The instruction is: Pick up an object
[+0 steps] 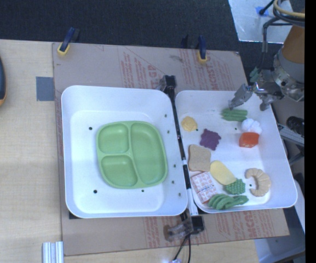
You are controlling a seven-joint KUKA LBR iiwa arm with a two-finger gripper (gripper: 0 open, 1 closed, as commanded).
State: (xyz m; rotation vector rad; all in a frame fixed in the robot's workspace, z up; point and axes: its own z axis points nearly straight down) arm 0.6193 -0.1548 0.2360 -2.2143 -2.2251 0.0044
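At the bottom of the frame I note green pea pods (pixel 227 201) along the lower rim of the right bin (pixel 281 163), with a red-printed cracker packet (pixel 204 187) to their left and a croissant (pixel 258 181) to their right. Just above lie a broccoli floret (pixel 235 187), a yellow oval piece (pixel 222 172) and a slice of toast (pixel 199 158). Mid-bin I record a purple piece (pixel 210 139), a small yellow piece (pixel 189 124), and a red-and-white piece (pixel 250 134). A green bean bundle (pixel 234 114) sits near the upper rim. The left bin (pixel 75 147) holds a green divided plate (pixel 131 154). At the upper right, the gripper (pixel 254 96) hangs over the right bin's top corner, fingers spread apart, holding nothing, just above the bean bundle.
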